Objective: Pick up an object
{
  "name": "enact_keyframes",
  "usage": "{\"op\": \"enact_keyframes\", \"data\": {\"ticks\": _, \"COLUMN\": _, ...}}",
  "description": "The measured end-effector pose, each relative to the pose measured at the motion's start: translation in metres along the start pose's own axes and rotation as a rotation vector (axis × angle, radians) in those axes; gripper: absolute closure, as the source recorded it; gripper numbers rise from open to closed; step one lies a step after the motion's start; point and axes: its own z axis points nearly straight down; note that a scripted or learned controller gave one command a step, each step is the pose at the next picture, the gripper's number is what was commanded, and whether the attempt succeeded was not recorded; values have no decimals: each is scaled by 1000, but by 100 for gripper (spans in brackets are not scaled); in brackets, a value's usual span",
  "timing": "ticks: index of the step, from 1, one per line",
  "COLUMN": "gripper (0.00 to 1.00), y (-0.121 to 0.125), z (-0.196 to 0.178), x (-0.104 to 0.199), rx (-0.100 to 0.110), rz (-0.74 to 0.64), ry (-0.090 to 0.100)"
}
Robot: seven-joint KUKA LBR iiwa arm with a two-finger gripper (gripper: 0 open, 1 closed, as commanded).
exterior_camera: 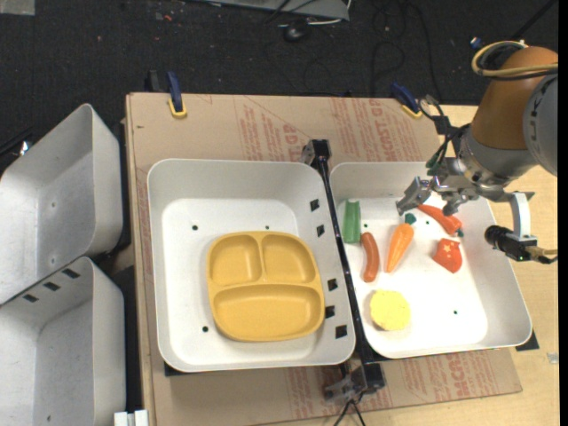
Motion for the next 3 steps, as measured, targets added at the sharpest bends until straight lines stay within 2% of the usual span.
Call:
{"op": "enact_keyframes", "data": {"ticks": 1, "gripper": 0, "y": -4, "z": 43, "x": 1, "rx": -1, "rz": 4, "ry": -1}}
{"op": "enact_keyframes", "data": {"ticks": 2, "gripper": 100, "y": -3, "z": 30, "x": 1, "rx": -6, "rz": 3, "ry": -2}}
{"op": "enact_keyframes", "data": {"ticks": 3, "gripper": 100, "y": 2, "z": -18, "x": 9, "rx": -10, "rz": 0, "ry": -2}}
